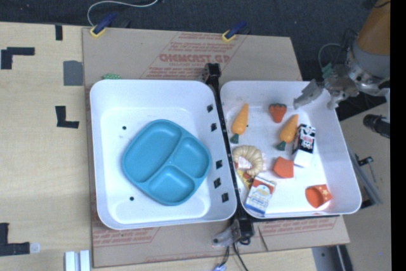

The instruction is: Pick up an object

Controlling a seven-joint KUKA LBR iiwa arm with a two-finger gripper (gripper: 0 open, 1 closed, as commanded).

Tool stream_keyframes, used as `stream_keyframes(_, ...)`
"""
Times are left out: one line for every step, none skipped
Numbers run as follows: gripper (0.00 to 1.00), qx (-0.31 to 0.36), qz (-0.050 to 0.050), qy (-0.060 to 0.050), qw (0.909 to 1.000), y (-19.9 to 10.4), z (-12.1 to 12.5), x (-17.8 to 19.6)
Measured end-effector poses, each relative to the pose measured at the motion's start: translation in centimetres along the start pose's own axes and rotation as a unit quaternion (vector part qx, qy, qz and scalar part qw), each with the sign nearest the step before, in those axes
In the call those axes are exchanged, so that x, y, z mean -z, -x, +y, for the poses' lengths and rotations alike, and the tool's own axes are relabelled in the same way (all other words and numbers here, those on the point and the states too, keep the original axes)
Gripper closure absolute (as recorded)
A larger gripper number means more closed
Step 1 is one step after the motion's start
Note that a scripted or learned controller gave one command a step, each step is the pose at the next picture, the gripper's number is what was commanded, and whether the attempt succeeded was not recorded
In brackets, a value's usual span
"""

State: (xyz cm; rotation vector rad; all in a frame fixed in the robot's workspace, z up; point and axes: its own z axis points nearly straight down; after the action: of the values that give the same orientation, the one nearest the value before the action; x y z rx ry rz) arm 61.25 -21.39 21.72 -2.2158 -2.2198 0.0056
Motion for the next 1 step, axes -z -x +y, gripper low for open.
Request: stream_keyframes(0.00, 0.000, 0.000, 0.000, 1.0000, -2.51, 2.84, -12.20)
